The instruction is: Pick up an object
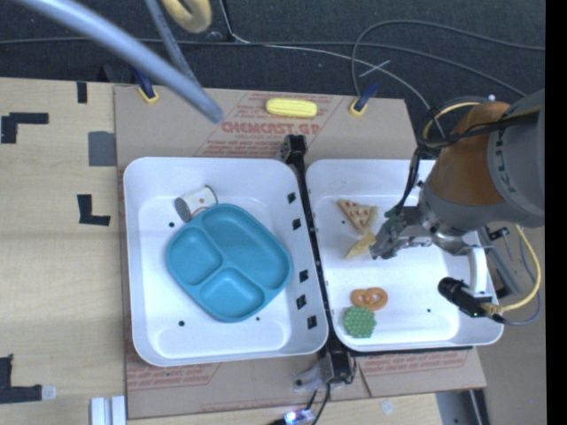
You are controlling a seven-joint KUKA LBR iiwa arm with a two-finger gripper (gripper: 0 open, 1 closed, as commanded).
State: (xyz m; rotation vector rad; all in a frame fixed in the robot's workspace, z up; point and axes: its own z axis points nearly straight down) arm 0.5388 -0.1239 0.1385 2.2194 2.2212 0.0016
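My gripper [386,243] hangs low in the right bin [403,175], its tip beside a pale yellow wedge [358,248]. A tan waffle-like slice [356,213] lies just above that wedge. Nearer the front of the same bin sit a small brown pretzel [369,298] and a green bumpy ball [359,322]. The left bin [142,237] holds a blue sectioned plate [228,260] and a small white cup [195,203] on its side. Nothing shows between the fingers.
A yellow corn-like toy [291,108] lies on the cardboard behind the bins. A black divider [306,237] runs between the bins. Cables trail at the back right, and a grey pole [115,34] crosses the upper left.
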